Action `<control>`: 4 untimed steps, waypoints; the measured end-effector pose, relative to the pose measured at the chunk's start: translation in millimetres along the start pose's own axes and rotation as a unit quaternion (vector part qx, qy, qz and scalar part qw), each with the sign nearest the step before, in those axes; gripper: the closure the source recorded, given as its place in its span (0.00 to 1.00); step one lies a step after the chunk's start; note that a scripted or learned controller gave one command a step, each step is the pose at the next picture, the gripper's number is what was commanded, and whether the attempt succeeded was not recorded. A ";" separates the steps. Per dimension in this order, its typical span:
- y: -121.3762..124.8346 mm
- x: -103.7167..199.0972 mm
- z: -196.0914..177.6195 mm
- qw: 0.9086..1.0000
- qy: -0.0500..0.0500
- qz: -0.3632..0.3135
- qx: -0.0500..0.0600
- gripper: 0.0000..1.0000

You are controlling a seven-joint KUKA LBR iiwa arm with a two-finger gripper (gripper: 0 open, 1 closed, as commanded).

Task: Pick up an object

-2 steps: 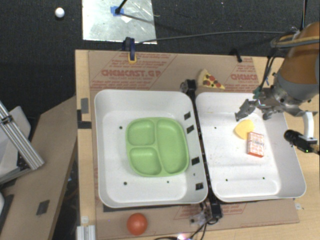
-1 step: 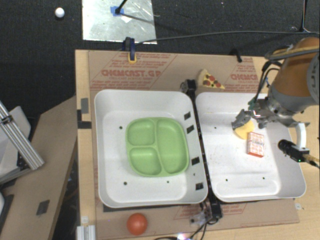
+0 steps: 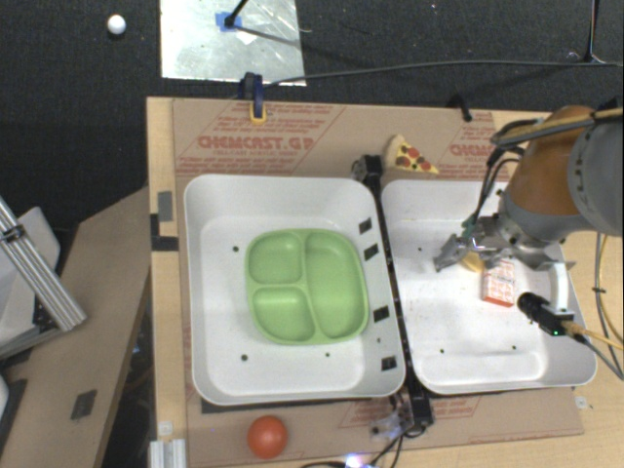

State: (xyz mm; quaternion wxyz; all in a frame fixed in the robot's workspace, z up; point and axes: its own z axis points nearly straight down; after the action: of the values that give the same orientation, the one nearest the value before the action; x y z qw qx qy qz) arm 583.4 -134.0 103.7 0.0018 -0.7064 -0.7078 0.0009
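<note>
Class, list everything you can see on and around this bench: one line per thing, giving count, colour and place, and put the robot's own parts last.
Bins: 2, white, side by side on the bench; left bin, right bin.
Tray: 1, green, three compartments, in the left bin.
Box: 1, red and white, in the right bin beside the gripper.
Pizza slice: 1, yellow with red spots, on the board behind the right bin.
Ball: 1, orange-red, on the board in front of the left bin.
White ball: 1, on the dark floor, far left.
Foil sheet: 1, silver, behind the bench.
Clamp: 1, blue and yellow, at the board's back edge.
Arm: 1, grey with orange band, from the right.
Gripper: 1, grey, low over the right bin.
</note>
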 end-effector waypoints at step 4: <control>7.7 11.7 -108.7 1.000 -0.001 -0.002 -0.005 1.00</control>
State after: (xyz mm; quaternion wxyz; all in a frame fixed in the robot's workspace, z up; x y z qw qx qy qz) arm 591.5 -122.4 212.4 -0.0029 -0.7052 -0.7090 -0.0021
